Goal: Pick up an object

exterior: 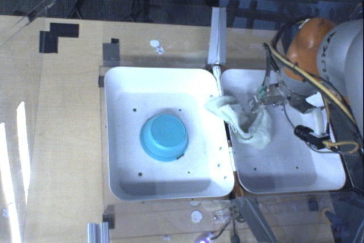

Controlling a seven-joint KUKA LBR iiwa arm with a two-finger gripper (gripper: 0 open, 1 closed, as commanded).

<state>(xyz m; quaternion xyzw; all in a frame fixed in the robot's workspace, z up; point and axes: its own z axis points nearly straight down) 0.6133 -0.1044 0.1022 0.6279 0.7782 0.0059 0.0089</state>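
Camera view. Two shallow white bins are seen side by side on the tabletop (62, 139). In the left bin (122, 179) a blue bowl (165, 136) is found upside down near the middle, well apart from the arm. A pale, crumpled cloth (242, 119) is draped across the wall between the bins, with most of its bulk in the right bin (296, 176).

The arm (335, 60) is observed reaching in over the right bin, and the tool (260, 101) is located at the upper right edge of the cloth, touching or just above it. Whether the tool is wide, narrow or closed on fabric cannot be told, since cables and the wrist housing are mixed into that area.

Risks noted: the cloth is judged the likely target. If only a thin fold is caught, it may be pulled free as the arm lifts. Because the cloth straddles the dividing wall, it may snag on that edge and be dragged rather than raised. The loose black cable (310, 136) hanging beside the wrist could foul the fabric.

Hard to make out: the tool's tips, the true contact with the cloth, and the arm's far part, which is cut off at the frame's right.
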